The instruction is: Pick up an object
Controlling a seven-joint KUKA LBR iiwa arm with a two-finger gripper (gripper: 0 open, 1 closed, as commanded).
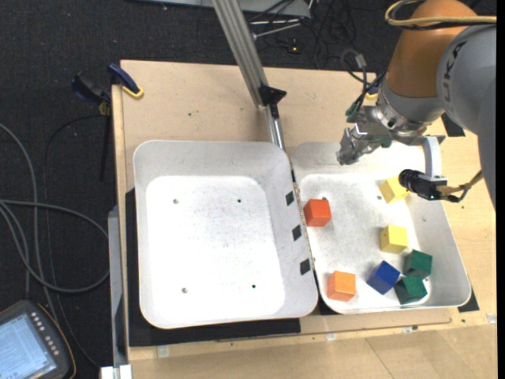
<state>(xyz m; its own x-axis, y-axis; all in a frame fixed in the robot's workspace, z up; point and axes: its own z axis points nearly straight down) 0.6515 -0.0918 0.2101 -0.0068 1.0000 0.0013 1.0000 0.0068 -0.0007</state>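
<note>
A pale wooden bench (201, 105) carries two shallow white bins side by side: the left bin (150, 235) and the right bin (446, 243). A blue clamp (120, 79) grips the bench's far left corner.

arm (461, 46) cut off at right, tool (351, 148) fingers unclear

Wooden bench top (197, 101): pale, bare at the far side. Left white bin (150, 212): shallow, speckled floor, four small dark dots. Blue clamps (106, 85): at the bench's far left corner, yellow tips. Aluminium post (237, 34): slants from the far edge down to between the bins. Black cables (31, 212): looped on the dark floor, left. Screen (24, 342): near left corner, partly cut off.
</note>
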